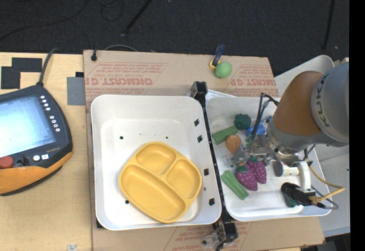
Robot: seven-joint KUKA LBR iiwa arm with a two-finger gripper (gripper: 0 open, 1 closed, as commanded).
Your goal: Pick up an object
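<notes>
Two white bins sat side by side; over the right bin the gripper, its state untellable, hovered beside purple grapes, needing descent.

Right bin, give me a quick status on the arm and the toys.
Gripper low in right bin, over purple grapes. Nothing seen held. Green pieces, orange ball crowd close. Yellow tray sits in left bin.
</notes>
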